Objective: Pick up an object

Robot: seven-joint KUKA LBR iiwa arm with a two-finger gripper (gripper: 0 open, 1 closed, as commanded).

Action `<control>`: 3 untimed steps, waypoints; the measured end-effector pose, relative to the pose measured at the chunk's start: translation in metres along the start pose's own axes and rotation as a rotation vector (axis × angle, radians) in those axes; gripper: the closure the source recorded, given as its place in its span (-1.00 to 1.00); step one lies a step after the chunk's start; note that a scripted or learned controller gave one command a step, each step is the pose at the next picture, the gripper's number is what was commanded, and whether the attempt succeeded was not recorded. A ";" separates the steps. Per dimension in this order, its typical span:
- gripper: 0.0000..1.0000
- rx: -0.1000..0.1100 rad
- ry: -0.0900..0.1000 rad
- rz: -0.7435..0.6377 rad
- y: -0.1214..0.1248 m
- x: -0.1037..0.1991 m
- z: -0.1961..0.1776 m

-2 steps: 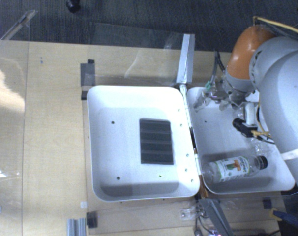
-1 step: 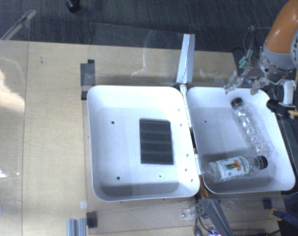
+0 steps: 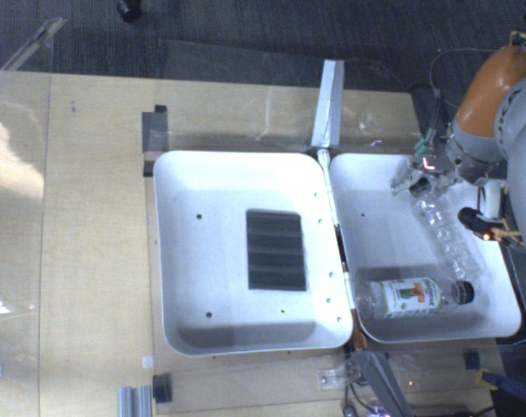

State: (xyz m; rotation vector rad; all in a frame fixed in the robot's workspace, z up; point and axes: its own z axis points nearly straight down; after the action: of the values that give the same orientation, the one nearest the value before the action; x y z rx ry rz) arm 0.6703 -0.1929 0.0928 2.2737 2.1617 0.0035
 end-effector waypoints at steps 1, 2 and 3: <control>-1.00 -0.001 0.000 0.039 0.000 0.017 0.004; -1.00 -0.001 0.000 -0.125 0.000 0.007 -0.003; -1.00 0.010 0.009 -0.369 0.000 -0.009 0.001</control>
State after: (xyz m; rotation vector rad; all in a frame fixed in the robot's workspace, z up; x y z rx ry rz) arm 0.6700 -0.2022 0.0917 1.8454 2.5528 0.0017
